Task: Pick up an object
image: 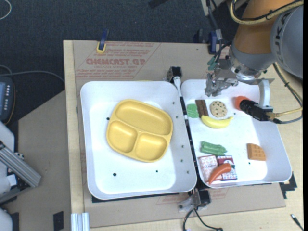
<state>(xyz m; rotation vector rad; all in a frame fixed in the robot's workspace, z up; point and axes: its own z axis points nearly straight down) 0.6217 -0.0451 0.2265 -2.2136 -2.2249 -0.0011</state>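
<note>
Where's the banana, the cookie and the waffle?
banana [216, 122], camera view, middle of its yellow curve.
cookie [219, 109], camera view, centre of its speckled top.
waffle [256, 152], camera view, middle of its orange grid.

Two shallow white bins side by side on a bench: left bin [91, 129], right bin [276, 148]. In left bin, a yellow divided tray [139, 130], three compartments, tilted askew. In right bin, near the far edge, a cookie [218, 109] just above a banana [216, 122]; beside them, to the left, a brown bar [201, 108] and a green piece [192, 110]. Lower down, a green pod [212, 148], a red pepper [220, 172] lying on a printed packet [211, 162], and a waffle [256, 152] toward the right. Grey arm with orange band [260, 18] over the far edge; gripper [215, 89] pointing down just above the cookie, nothing seen between the fingers. Cardboard sheet [120, 59] with red lettering under the bins.
</note>
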